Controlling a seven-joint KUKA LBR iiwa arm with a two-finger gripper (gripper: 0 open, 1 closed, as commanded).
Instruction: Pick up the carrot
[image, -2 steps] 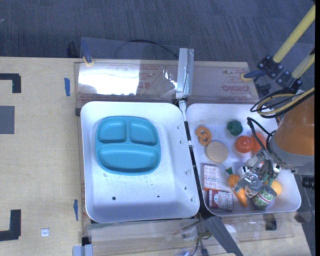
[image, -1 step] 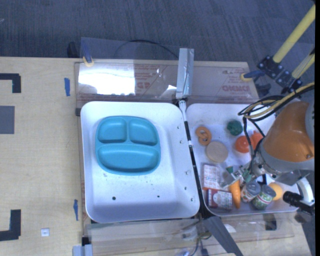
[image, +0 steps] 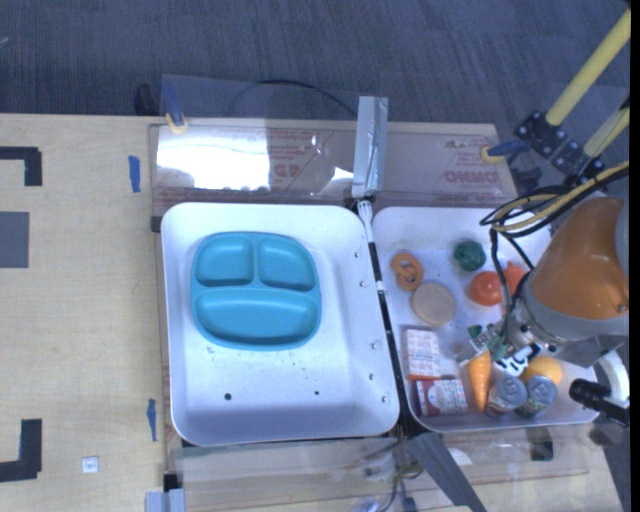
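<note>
arm low over the right bin, carrot just beside its tool

at the far left, the left bin (image: 200, 400) carries a blue divided plate (image: 257, 289) and takes no part in this step. across the divider, the right bin (image: 440, 218) is crowded: a pretzel-shaped piece (image: 406, 269) near its left wall, a pale round disc (image: 433, 302) below that, a white packet (image: 422, 352) with a red-labelled packet (image: 439, 396) under it, and then the carrot (image: 479, 379), lying roughly upright in the view with its tip toward the bin's near rim. a green item (image: 468, 254) and a tomato-like red ball (image: 486, 288) sit further back, and two cans (image: 522, 393) and a yellow item (image: 545, 368) lie just right of the carrot.

the gripper (image: 503, 350) hangs at the carrot's upper right, close to its thick end; whether it touches is unclear. the wrist hides the tool, so i cannot tell how wide it stands, and nothing visibly sits in its grasp.

to do this well, i judge the tool should centre over the carrot's thicker half and close across its narrow width, since the cans press close on the right and the packet on the left, leaving little room for a stray approach.
</note>
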